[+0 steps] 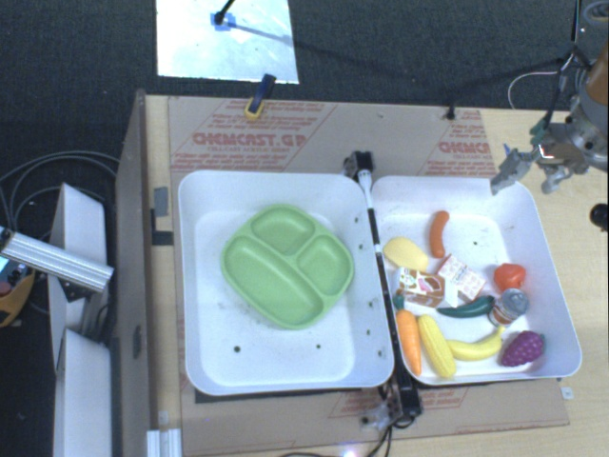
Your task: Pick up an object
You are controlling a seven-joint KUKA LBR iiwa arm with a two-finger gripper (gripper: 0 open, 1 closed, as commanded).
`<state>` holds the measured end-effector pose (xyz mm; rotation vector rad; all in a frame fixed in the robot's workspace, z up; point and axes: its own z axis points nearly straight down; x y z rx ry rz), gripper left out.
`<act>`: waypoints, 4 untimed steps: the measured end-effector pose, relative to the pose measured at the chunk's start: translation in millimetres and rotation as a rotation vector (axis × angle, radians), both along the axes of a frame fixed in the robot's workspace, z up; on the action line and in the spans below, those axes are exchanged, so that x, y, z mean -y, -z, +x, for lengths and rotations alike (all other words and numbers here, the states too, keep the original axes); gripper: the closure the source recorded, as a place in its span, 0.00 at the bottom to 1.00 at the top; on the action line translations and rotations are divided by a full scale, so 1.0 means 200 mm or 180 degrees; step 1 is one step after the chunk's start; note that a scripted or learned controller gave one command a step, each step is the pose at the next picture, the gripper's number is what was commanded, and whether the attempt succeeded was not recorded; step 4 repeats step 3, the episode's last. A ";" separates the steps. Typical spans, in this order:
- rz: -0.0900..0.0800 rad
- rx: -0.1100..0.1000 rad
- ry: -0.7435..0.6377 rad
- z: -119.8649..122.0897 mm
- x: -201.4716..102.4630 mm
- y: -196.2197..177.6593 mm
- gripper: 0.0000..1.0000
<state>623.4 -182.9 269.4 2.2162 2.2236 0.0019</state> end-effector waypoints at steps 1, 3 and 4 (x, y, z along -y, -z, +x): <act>0.0008 -0.0013 -0.0017 0.18 -0.21 0.43 0.00; -0.0001 0.0011 -0.0012 0.23 -0.28 0.87 1.00; -0.0001 0.0011 -0.0012 0.23 -0.28 0.87 1.00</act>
